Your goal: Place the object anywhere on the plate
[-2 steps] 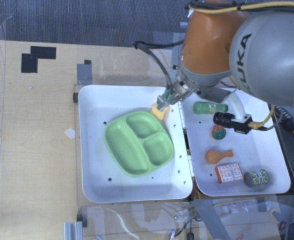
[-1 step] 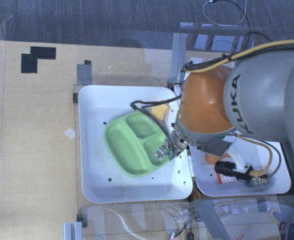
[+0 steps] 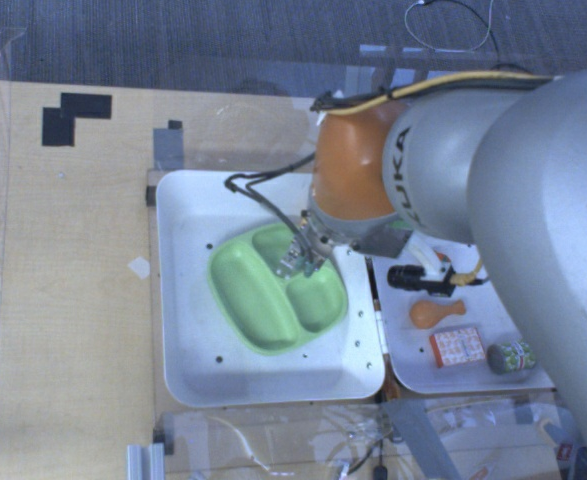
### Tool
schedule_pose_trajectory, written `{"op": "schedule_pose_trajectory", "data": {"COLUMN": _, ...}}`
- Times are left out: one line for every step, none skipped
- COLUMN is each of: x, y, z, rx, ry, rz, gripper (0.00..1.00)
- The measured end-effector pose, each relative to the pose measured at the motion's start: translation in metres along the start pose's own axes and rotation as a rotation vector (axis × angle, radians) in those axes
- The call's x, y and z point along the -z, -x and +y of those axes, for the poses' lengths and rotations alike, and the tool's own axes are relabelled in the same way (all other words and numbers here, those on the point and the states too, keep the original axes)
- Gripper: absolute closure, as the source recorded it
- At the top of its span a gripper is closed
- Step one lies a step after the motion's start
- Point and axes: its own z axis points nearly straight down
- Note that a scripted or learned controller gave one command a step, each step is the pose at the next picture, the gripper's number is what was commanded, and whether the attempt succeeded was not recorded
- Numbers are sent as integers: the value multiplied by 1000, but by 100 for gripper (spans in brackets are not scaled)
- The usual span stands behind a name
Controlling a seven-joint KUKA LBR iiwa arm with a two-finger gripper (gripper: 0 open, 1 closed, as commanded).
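Observation:
A light green divided plate (image 3: 273,293) lies tilted in the left white bin (image 3: 188,358). My gripper (image 3: 297,256) hangs over the plate's upper right part, near the ridge between its compartments. The arm's orange band and grey body cover the bin's far right corner. I see no object between the gripper and the plate. In the right bin (image 3: 405,368) lie an orange drumstick-shaped toy (image 3: 435,312), a small red and white box (image 3: 457,347) and a greenish can (image 3: 510,358).
The arm's large grey body hides most of the right bin's far and right sides. Black tape marks (image 3: 73,116) sit on the wooden bench at the far left. Cables trail along the bench's near edge.

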Motion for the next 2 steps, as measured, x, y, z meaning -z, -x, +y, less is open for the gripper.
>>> {"op": "schedule_pose_trajectory", "data": {"x": 69, "y": 47, "z": -44, "rx": -29, "ry": -4, "rz": 1, "gripper": 100}}
{"op": "schedule_pose_trajectory", "data": {"x": 69, "y": 46, "z": -44, "rx": -29, "ry": -4, "rz": 1, "gripper": 0}}
